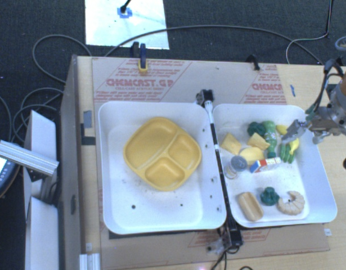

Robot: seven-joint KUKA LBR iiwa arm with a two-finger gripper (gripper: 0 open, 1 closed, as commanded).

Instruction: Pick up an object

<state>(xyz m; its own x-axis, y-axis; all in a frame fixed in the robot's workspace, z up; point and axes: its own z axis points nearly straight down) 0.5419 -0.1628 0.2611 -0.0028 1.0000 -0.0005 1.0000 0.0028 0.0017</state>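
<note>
Two shallow white bins sit side by side on the bench, and we see the gripper (295, 129) reaching in from the right over the upper right part of the right bin (316, 167); its fingers are small and blurred against the clutter, so we cannot tell whether the jaws are spread or pressed together, nor whether anything lies between them. Right at the jaws lie a small yellow banana-like piece (295, 145) and a green toy vegetable (286, 152), both just beneath the fingertips. A little to the left of the jaws is a green broccoli-like toy (264, 129), with a yellow lemon-shaped piece (252, 153) and a yellow wedge (231, 144) beyond it. Below and left of the jaws lies a red and white tube (265, 163), tilted, and next to its left end a small grey round lid or can (238, 163). Further below the jaws, toward the near wall of the same bin, we find a dark green toy (268, 196), a pale croissant-like pastry (291, 202) just right of it, and a tan bread roll (250, 206) to its left. Far to the left of the jaws, across the divider, the left bin (113, 207) holds a yellow compartment plate (162, 153), lying flat and turned at an angle.
</note>
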